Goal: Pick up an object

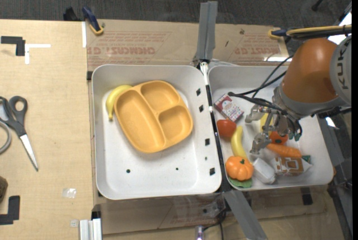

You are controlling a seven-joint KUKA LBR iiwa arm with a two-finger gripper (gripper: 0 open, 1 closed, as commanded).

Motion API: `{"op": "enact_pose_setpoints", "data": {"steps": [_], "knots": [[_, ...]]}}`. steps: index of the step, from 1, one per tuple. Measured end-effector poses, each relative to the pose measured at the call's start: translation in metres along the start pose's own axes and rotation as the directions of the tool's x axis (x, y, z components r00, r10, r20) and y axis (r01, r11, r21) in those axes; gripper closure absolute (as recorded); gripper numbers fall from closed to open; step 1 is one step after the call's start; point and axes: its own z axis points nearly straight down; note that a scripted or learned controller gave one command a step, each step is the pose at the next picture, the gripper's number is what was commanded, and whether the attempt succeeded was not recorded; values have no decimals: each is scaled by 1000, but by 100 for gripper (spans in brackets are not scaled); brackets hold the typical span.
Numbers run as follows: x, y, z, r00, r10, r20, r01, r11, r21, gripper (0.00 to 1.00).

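Pumpkin [239, 168] sits lower right. Gripper [268, 131] hangs in the right bin [313, 182], finger state unreadable. Carrot [284, 150] lies just right-below it, long axis running left-right across the frame.

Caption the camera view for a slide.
Gripper low in the right bin over toy food; yellow tray and banana in the left bin.
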Motion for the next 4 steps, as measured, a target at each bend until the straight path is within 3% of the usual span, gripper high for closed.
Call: {"op": "enact_pose_setpoints", "data": {"steps": [1,2,3,4], "knots": [[-1,1,-8,1000,-3,1,3,1000,0,100],[-42,-15,-147,989,145,1,-145,989,1,100],[-42,-15,-147,989,145,0,-145,989,1,0],[12,24,-1,997,72,-2,-72,997,0,0]]}}
